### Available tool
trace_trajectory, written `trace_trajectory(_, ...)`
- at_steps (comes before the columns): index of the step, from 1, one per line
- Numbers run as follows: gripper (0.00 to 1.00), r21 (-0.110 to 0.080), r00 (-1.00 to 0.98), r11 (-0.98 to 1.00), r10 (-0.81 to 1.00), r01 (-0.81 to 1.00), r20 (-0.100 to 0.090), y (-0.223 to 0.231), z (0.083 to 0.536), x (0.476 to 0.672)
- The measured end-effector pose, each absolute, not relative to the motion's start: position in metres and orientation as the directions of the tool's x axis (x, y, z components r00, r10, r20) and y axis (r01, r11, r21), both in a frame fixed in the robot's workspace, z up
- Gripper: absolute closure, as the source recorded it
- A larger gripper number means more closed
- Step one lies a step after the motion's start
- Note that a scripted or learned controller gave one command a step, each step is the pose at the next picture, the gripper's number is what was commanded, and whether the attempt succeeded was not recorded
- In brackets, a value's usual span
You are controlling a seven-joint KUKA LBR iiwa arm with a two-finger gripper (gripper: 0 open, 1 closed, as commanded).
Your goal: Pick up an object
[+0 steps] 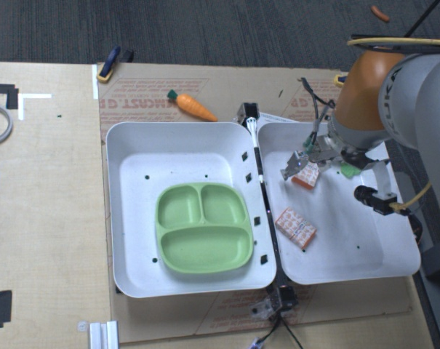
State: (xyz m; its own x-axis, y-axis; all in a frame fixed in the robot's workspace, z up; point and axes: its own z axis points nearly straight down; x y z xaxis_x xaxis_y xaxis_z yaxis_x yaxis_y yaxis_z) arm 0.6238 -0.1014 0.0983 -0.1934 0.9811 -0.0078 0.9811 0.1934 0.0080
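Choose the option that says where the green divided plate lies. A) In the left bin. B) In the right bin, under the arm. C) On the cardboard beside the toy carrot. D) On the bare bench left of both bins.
A: the green divided plate rests flat on the floor of the left bin, while the toy carrot lies on the cardboard behind it.

A pale green divided plate (204,228) sits in the white left bin (132,158); the white right bin (350,246) holds a pink-and-white patterned packet (295,227) and a red-and-white packet (305,176) at the metallic grey end effector (296,167). An orange toy carrot (193,105) with a green tip lies on tan cardboard with reddish print, over the light wooden worktop (45,217). The arm (401,93) is grey with an orange band.
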Motion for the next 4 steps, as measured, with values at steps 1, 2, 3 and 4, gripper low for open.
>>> trace_trajectory(1,1.0,0.014,-0.191,0.191,0.982,0.982,-0.01,-0.1021,0.1093,0.6255)
trace_trajectory(2,0.0,0.014,-0.191,0.191,0.982,0.981,-0.01,-0.1021,0.1093,0.6255)
trace_trajectory(3,1.0,0.016,-0.189,0.189,0.982,0.982,-0.011,-0.1026,0.1191,0.6259)
trace_trajectory(4,0.0,0.015,-0.189,0.189,0.982,0.982,-0.011,-0.1026,0.1191,0.6258)
